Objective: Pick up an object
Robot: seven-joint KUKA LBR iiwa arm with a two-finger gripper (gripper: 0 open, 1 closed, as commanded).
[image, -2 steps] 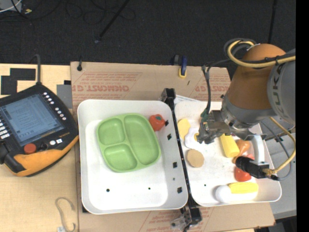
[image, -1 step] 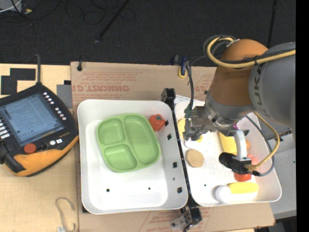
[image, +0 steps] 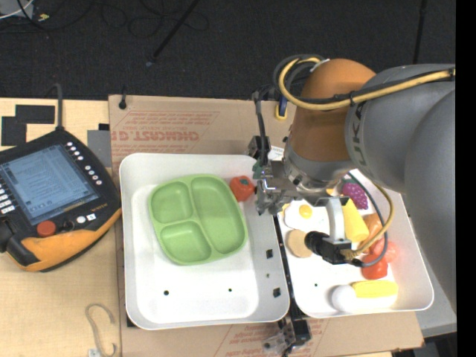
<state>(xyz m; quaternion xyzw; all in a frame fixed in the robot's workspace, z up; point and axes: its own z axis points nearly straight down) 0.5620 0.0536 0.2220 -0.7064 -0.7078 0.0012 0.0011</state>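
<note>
My gripper (image: 266, 187) hangs low over the strip where the two bins meet, at the right wall of the left bin (image: 141, 274). From this angle I cannot tell whether it is open or closed, and I see nothing held in it.

The closest thing to pick is, I judge, the small red toy tomato (image: 242, 188). It lies just left of the gripper in the left bin, touching or almost touching the far right rim of the green plate (image: 197, 218). To do this well I would shift a little left so the tomato sits square under the tool. I would close across its free sides, not against the plate rim or the bin wall, and come straight down. The tomato is round and may roll away if nudged from one side.

Counting outward:
- **Left bin:** one tomato and one green plate with three compartments.
- **Right bin (image: 416, 292):** one fried egg (image: 301, 214), one bunch of purple grapes (image: 355, 194), one tan round disc (image: 297, 242), one white round piece (image: 343, 297) and two yellow pieces (image: 375, 288).
- **Also in the right bin:** some red-orange pieces (image: 377, 265), too hidden by my arm to count.

Far left, on the bench, lies one teach pendant (image: 52, 192).
</note>
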